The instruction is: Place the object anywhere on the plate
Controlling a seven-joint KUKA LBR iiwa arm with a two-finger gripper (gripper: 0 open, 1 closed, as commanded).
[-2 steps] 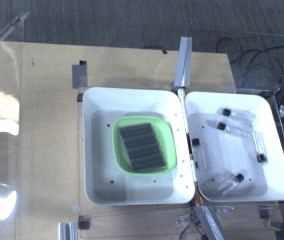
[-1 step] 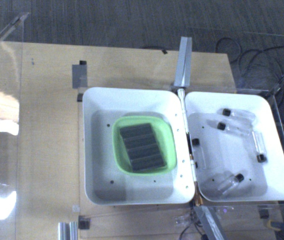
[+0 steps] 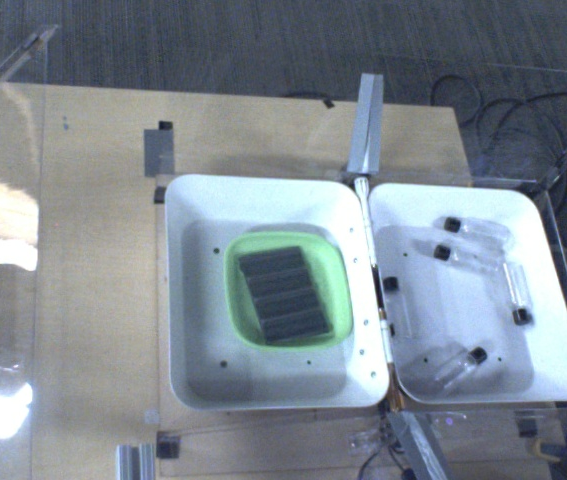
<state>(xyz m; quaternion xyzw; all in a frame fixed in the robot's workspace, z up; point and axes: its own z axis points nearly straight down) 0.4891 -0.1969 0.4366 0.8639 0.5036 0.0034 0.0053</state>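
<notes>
1. Nearest me, at 6 o'clock of the view, a metal bracket (image 3: 408, 450) sits below the seam between the two bins.
2. Left bin (image 3: 178, 298): the green plate (image 3: 235, 298) lies at its centre, and a dark ribbed slab (image 3: 283, 295) lies flat on the plate, tilted toward 11 o'clock.
3. Right bin (image 3: 555, 298): clear black-capped vials (image 3: 458, 366) are scattered from 12 to 6 o'clock, well apart from one another.
4. Judgement: the slab looks like the task's object and is already inside the plate rim.
5. Handling: the slab is likely light and stiff, and its ribs give grip, so I'd pinch across the short sides. The vials are probably slippery and prone to rolling, so I'd take one mid-barrel.
6. Pincer state: I cannot tell.
</notes>
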